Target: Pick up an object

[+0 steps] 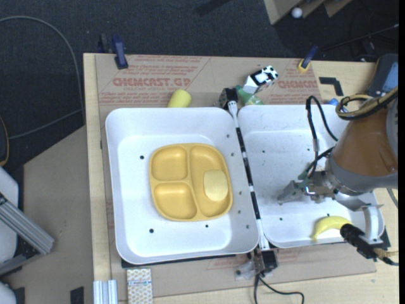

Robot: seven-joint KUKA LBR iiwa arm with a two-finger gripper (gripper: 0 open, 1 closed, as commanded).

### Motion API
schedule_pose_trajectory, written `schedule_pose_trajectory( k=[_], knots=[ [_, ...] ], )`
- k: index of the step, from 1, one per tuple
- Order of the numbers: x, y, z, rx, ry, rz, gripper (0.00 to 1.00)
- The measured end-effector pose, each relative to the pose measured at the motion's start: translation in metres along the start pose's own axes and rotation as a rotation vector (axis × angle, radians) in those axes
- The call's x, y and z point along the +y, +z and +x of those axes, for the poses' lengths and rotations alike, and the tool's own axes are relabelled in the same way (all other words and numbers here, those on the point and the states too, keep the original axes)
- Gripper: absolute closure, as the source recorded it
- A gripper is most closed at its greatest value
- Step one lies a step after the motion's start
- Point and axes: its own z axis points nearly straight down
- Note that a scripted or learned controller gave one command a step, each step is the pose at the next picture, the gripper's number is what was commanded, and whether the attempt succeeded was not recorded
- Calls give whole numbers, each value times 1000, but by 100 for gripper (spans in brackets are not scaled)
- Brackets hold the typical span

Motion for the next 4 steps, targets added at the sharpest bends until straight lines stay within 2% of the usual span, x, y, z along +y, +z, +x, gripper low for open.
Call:
schedule_pose_trajectory(
  k=[1,2,3,4],
  knots=[
    [88,-8,-71,-1,-1,-3,0],
    [111,25,-10,2,-3,0,0],
    [182,34,-64,-1,-2,-3,0],
    [117,34,-107,9,-6,1,0]
  ],
)
